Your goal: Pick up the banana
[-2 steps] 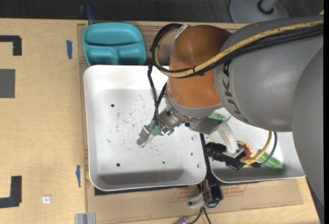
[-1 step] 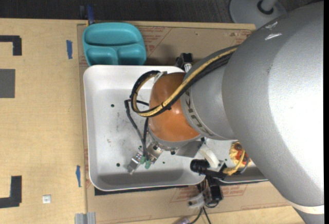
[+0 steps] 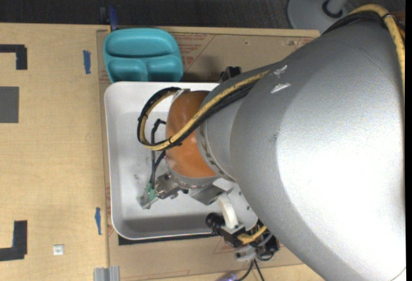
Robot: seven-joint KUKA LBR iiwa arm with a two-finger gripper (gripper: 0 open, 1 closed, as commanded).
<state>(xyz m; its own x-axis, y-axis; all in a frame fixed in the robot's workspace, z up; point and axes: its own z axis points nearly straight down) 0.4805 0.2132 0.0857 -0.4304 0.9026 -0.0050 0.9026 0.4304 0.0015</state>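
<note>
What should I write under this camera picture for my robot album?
Big grey arm with an orange band reaches down into a white bin, beside a teal tray.

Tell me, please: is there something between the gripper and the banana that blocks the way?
This cannot be judged from the camera view. The large grey arm with its orange band covers most of the shallow white bin, and no banana can be made out. The gripper sits low in the bin; nothing visible stands beside it.

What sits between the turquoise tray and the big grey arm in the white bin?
In the camera view, a strip of bare white bin rim and floor lies between the turquoise tray and the arm, crossed by black and yellow cables.
</note>
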